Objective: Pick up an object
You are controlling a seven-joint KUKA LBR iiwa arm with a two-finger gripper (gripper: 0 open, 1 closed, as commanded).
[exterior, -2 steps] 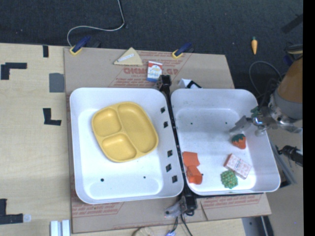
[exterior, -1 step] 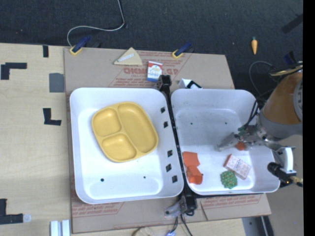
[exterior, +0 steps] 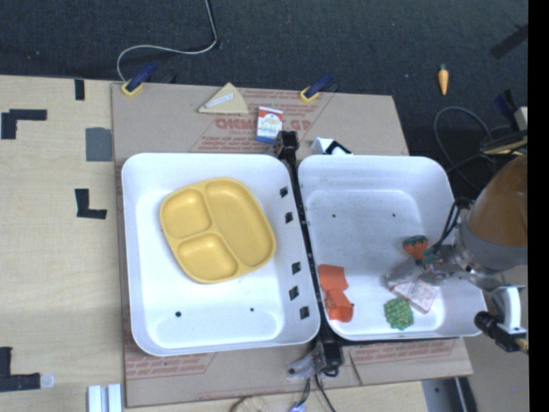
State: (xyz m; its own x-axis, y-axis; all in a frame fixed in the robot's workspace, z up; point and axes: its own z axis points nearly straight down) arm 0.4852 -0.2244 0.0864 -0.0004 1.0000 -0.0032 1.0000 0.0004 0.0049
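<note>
The grey arm (exterior: 506, 221) comes in from the right side and bends down over the right bin (exterior: 377, 174). Its orange band sits high up near the edge, and the wrist points down and to the left into the bin's lower right part. The gripper (exterior: 418, 275) is low in that bin, right at a small pale card with a pinkish pattern (exterior: 420, 294). I cannot tell if the gripper is grabbing anything or is let go, because it is small and blurry. Just above it lies a little orange and green toy (exterior: 416, 246). Just below and to the left is a bumpy green lump (exterior: 398, 312). Farther left in the same bin is an orange block (exterior: 334, 292), close to the wall between the bins. The left bin (exterior: 146, 230) holds a yellow plate with three sections (exterior: 216, 229). Behind the bins, on the brown cardboard (exterior: 360, 123), there is a small red and white box (exterior: 269, 124) and a pale triangle shape (exterior: 225, 100). The cardboard has red printed letters on it, but they are too faint to read. The writing on the little box is too small to read too.
</note>
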